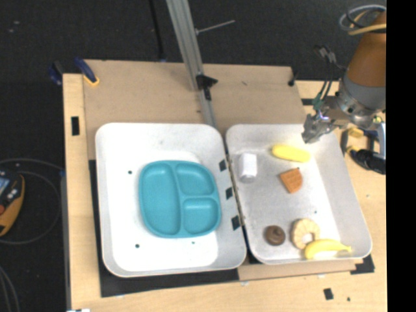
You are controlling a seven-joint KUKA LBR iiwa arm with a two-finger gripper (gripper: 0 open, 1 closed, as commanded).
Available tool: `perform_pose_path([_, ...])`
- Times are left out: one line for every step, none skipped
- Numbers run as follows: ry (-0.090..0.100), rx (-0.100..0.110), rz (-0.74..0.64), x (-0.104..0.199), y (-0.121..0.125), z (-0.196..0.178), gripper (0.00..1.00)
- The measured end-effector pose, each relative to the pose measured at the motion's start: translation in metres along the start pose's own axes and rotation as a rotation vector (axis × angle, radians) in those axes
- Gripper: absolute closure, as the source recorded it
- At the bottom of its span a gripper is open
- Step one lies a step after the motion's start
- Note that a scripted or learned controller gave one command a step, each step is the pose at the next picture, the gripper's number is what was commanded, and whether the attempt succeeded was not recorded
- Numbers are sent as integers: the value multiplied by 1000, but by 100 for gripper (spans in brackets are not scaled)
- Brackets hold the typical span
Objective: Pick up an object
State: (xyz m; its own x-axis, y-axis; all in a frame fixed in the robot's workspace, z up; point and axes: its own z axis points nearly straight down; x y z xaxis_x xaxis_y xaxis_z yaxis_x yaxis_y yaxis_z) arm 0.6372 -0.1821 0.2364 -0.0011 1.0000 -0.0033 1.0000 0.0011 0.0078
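Observation:
The right bin (338, 194) holds a yellow lemon-like piece (290, 153) at the back, a white cylinder (247, 166) near the left wall, an orange block (292, 179) in the middle, and a brown donut (275, 234), a tan ring-shaped piece (303, 231) and a yellow banana (327, 248) at the front. My gripper (314, 130) hangs over the bin's back right corner, just right of the lemon-like piece and apart from it. Nothing shows between its fingers.
The left bin (117, 239) carries a teal divided plate (179, 197). A metal post (188, 44) rises behind the bins. The orange-banded arm (367, 64) comes in from the upper right. Cables lie at the right edge of the bench.

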Motion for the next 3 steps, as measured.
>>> perform_pose_path([1,1,-2,-2,2,-55,100])
perform_pose_path([3,7,-4,51,-3,-37,100])
perform_pose_path([3,7,-4,96,0,-33,100])
